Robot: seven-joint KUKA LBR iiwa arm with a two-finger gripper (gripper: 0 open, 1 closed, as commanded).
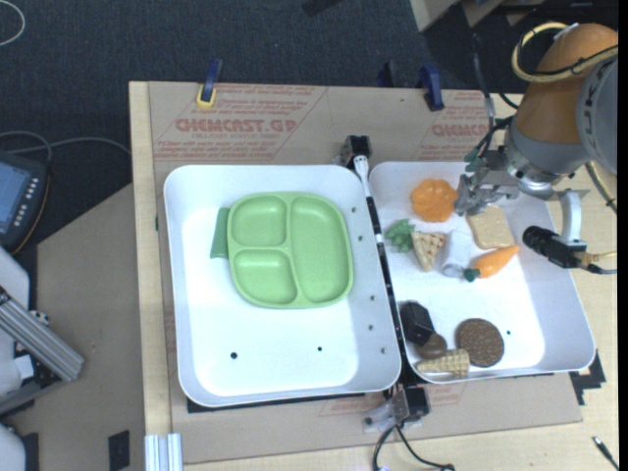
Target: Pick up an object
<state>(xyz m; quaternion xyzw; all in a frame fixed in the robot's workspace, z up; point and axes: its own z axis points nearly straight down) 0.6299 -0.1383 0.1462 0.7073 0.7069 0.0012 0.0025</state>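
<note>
The right bin (pixel 554 317) holds several toy foods: an orange fruit (pixel 433 199), a tan bread slice (pixel 490 229), a carrot (pixel 494 260), a sandwich wedge (pixel 428 247), a green leafy piece (pixel 399 233), a brown cookie (pixel 480 340), a dark lump (pixel 419 323) and a waffle-like piece (pixel 444 364). My gripper (pixel 474 199) hangs low over the bin's back part, between the orange fruit and the bread slice, fingers pointing down. Nothing shows between its fingers.
The left bin (pixel 196 283) carries a green divided plate (pixel 290 248). A black ridge (pixel 375 253) separates the two bins. The arm's grey body and orange band (pixel 564 77) lean in over the right bin's back right corner. Blue and yellow clamps sit at the board's far edge.
</note>
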